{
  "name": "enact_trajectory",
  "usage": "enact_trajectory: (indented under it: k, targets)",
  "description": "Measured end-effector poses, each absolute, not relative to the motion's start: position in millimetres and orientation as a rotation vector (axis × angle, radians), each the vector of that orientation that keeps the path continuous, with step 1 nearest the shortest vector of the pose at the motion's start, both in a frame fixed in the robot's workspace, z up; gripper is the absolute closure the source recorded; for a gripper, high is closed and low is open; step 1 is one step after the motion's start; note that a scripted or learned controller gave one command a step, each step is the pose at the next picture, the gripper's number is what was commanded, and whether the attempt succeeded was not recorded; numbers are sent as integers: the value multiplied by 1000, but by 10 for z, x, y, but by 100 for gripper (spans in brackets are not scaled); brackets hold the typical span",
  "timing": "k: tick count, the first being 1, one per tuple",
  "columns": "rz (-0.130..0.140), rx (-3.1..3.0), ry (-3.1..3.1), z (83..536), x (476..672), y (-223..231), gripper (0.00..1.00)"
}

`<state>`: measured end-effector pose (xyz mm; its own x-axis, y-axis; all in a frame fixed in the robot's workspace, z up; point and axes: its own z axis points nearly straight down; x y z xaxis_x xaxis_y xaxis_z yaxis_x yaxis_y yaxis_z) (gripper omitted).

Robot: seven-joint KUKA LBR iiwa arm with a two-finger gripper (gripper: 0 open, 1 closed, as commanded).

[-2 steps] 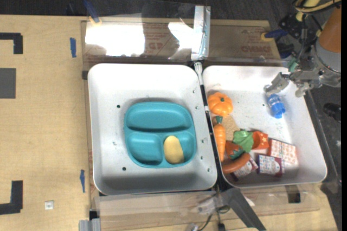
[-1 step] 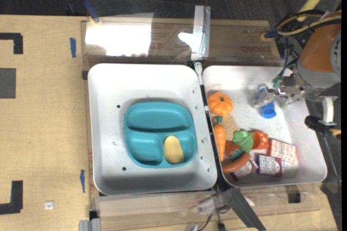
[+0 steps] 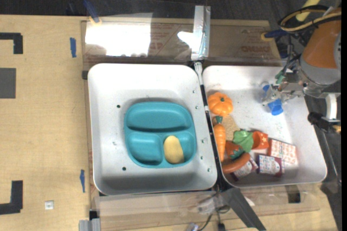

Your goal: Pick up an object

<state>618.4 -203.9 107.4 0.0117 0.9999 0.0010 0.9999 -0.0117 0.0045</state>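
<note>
Several toys crowd the right bin's near corner, so the gripper, its hold impossible to judge, could nudge the toy pumpkin aside.

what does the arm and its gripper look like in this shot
The arm is grey with a broad orange band above the wrist. Yellow and black cables loop behind it. The gripper is a small metallic assembly with blue parts near its tip.

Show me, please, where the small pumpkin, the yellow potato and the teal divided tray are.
small pumpkin (image 3: 220, 103), camera view, middle of its orange body.
yellow potato (image 3: 173, 149), camera view, centre of it.
teal divided tray (image 3: 157, 117), camera view, bare upper compartment.
</note>
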Motion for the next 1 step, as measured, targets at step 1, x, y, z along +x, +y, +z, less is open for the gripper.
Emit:
enact_trajectory:
  k: [1]
  targets:
    - [5,2233,2207,1067,6181,-2038,0]
